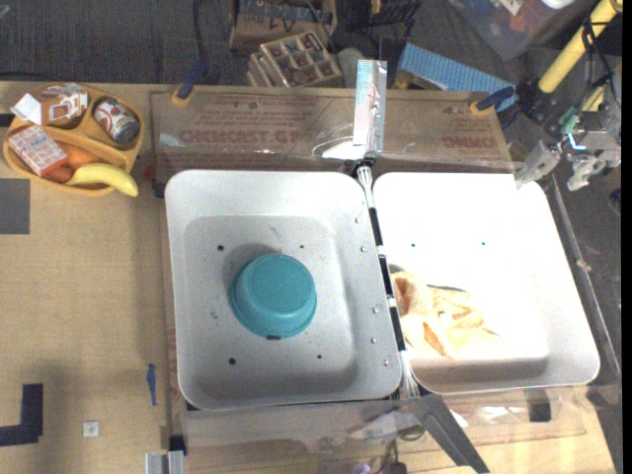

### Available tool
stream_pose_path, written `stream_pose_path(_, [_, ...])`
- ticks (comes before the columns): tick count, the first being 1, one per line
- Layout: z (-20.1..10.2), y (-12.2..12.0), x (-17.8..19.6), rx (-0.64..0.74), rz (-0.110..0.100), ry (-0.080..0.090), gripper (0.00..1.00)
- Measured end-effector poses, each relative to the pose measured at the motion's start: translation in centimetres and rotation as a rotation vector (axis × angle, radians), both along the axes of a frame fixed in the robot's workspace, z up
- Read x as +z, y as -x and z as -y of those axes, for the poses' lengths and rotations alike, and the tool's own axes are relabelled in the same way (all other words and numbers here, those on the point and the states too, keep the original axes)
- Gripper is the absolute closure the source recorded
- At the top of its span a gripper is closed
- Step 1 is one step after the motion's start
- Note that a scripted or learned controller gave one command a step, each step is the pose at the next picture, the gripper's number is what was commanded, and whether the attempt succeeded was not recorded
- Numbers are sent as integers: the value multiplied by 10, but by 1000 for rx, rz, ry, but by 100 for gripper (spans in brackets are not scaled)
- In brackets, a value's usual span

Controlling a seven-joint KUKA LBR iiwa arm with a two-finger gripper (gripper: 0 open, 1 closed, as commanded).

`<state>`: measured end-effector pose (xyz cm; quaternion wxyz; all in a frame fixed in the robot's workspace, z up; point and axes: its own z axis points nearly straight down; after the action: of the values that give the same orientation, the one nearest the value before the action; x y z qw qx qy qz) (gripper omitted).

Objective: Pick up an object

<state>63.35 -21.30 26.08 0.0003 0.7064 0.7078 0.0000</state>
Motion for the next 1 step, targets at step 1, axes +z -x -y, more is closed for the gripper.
stream_pose_path(1, [-55,-3,-143,-44,0,0,0])
